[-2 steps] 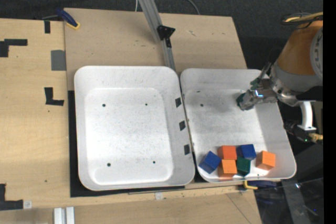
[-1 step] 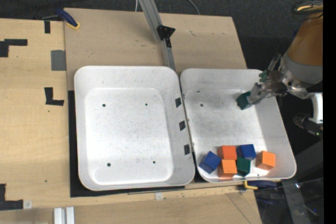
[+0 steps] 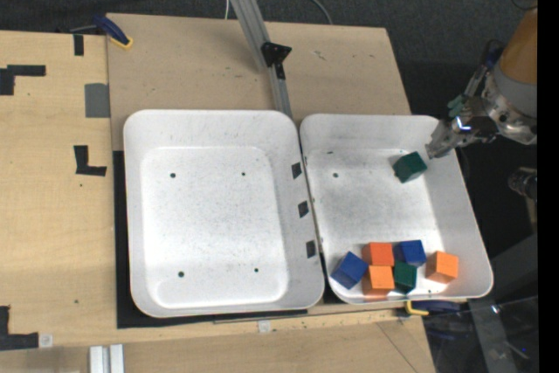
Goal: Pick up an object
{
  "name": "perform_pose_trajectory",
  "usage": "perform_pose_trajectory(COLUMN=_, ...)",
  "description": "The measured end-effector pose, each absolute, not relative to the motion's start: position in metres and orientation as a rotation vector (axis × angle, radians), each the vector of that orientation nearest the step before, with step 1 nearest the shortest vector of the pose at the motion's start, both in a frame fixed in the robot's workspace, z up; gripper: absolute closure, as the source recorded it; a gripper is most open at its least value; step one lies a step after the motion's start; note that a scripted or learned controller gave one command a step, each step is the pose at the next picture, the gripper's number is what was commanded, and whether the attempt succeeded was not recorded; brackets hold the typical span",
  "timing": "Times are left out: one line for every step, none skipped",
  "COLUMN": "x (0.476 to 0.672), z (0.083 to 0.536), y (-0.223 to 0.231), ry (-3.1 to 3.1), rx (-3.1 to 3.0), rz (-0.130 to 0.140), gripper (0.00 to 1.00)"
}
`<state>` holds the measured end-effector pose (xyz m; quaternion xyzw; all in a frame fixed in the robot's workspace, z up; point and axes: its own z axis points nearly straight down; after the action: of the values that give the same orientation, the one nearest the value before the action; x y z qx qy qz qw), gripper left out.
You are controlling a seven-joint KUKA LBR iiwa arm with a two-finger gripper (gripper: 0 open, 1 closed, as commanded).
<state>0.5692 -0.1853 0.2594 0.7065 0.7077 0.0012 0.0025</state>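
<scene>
Judging by how things lie, the pick is not yet made: nothing can be seen between the fingers of the gripper (image 3: 447,140), and I cannot tell whether they stand apart or together, since the tip is small and blurred against the rim. With the right bin (image 3: 367,131) as the landmark, the gripper sits over that bin's upper right corner, right at its rim. A dark green block (image 3: 409,166) lies on the floor of the right bin, tilted, just beside and below the gripper tip; whether the two touch is unclear. This block looks like the likeliest target, being the nearest thing to the tool.

Along the right bin's lower edge a cluster rests: a blue block (image 3: 349,268) at the left, two orange blocks (image 3: 379,253) stacked in view beside it, another blue cube (image 3: 410,252), a small green cube (image 3: 404,275), and an orange cube (image 3: 444,265) at the far right. All of these are well apart from the gripper.

What is left, as I read it: closing on one block and lifting it clear of the right bin's floor
</scene>
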Motion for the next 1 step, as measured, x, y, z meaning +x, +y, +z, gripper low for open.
perform_pose_trajectory(x=0.5839, z=0.2513, y=-0.1427, ry=2.227, rx=2.216, rz=0.0, gripper=1.0)
